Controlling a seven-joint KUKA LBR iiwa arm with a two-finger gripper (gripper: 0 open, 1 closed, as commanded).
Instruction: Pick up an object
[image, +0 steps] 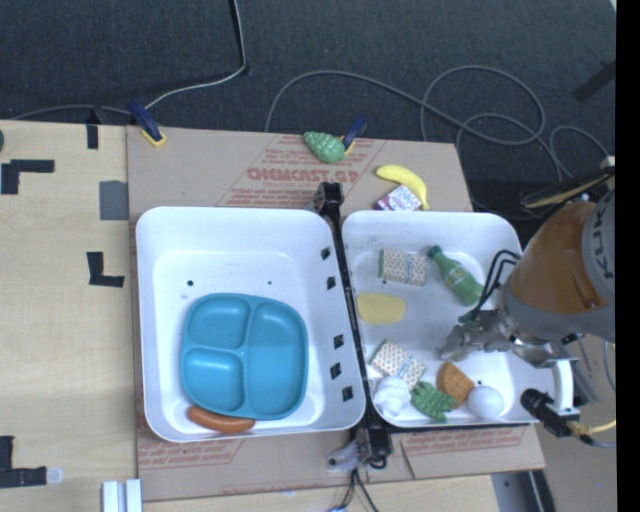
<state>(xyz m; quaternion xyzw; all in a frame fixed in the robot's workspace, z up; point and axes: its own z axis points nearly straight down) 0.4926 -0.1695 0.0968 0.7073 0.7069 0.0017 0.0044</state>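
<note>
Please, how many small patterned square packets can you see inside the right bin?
2. One patterned packet lies near the right bin's far wall, beside the green bottle. The other packet lies near the front, below the yellow piece. The arm may hide more.

Bright, even light from overhead, and both white bins (240, 225) glare nearly washed-out at the rims. Soft, short shadows sit under the toys. My orange band (560, 262) looks slightly blurred, the whole picture grainy.

Arm (575, 275): grey casing with broad orange band above wrist, black cable looping off it, dark metal hand (462, 338), and white-and-black fitting with yellow cable below the band.
</note>
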